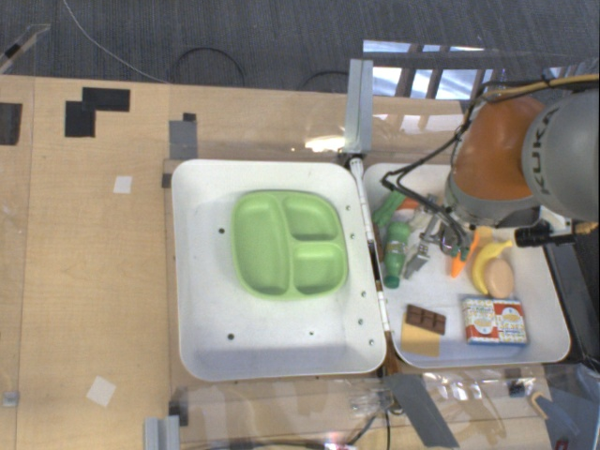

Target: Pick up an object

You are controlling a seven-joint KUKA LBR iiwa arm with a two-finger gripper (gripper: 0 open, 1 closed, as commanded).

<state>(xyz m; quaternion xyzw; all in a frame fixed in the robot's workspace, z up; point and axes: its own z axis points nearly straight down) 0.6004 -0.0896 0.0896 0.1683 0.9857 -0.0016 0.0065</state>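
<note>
Two white bins sit side by side on the bench (84,298): the left bin (202,345) holds a green divided plate (286,244); the right bin (553,331) holds all loose candidates. The arm (525,153) enters from the right w/ its wrist low over the right bin's upper half. The gripper (433,244) is down among the items near that bin's left wall, approx. just beside a green bottle (392,262) and near an orange carrot-like piece (457,262). Gripper state: cannot tell; metal parts overlap and blur at the tip, and no item is confirmed as grasped. Other contents, all in the right bin: a second green item (387,212) at the upper left, a yellow banana (484,262) touching a tan egg-shaped item (501,277), a red-and-white box (494,321) near the front, and a brown chocolate-bar block (424,329) at the front left. Likely step: descent or closing on the green bottle; est. progress is early, w/ nothing lifted. Risks: (1) the bottle lies against the bin wall, so one side of the tool may strike the wall and the grip may slip off; (2) a rounded bottle body can roll out under pinch; (3) crowding w/ the carrot piece may cause a double pick or knock neighbours aside; (4) lift w/ an off-centre hold may drop the item.
</note>
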